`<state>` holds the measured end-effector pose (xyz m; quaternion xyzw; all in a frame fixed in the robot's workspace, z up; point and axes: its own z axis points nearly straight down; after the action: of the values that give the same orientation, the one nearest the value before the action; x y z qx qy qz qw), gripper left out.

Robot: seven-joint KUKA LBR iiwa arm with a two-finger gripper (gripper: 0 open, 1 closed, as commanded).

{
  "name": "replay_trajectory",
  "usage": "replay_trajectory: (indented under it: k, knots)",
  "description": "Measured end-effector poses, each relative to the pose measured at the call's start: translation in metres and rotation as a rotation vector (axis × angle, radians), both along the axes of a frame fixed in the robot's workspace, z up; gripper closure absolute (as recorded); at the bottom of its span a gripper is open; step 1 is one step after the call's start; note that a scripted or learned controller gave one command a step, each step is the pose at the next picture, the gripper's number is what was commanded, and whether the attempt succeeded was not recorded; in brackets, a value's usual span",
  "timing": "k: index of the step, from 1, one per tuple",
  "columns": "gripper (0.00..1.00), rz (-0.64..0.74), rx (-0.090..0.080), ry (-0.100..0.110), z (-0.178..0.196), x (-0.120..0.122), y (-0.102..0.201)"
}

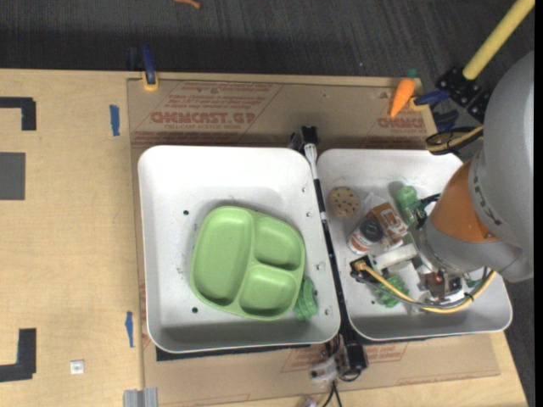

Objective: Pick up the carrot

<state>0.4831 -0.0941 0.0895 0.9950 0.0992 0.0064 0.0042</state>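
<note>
Carrot [402, 97] sits outside both bins, on the board behind the right bin [501, 316], long axis tilted near-upright in view. Our gripper [405, 271] is down in that bin, w/ carrot well apart, up-frame. Grip state: can't tell.

Red print on the cardboard sheet

The cardboard sheet [212, 108] under the bins carries red lettering along its far edge that seems to read "CHEMCAST GP", seen upside down; a smaller line above it is too blurred to read. A partial repeat shows near the right corner.
</note>
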Motion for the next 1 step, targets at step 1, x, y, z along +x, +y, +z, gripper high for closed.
replay_trajectory:
  k: [1]
  knots:
    - [0.0,0.0,0.0,0.0,0.0,0.0,0.0]
